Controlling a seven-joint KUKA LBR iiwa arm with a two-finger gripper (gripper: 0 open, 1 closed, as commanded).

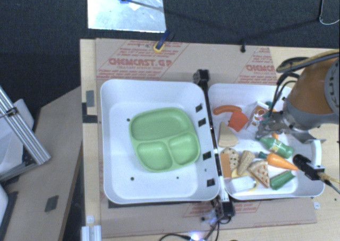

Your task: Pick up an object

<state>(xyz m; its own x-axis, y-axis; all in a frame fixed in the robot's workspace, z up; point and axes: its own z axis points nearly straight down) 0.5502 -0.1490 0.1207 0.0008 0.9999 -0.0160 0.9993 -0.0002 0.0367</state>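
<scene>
The right bin [249, 90] holds a heap of toy food. In it lie a red sausage [227, 110], an orange-red block [238, 122], a green bottle [280, 147], a carrot [281, 161], a green vegetable [281, 180], a bread slice [228, 138] and a sandwich wedge [260, 171]. My gripper [268, 127] hangs low over the middle of this bin, just above the green bottle and to the right of the orange-red block. Nothing shows as lifted by it.
A green three-part plate [162, 139] lies in the left bin [114, 128]. A black divider [208, 128] runs between the bins. The arm's grey and orange wrist [313, 102] covers the right bin's far right side. A small printed box [258, 113] sits beside the gripper.
</scene>
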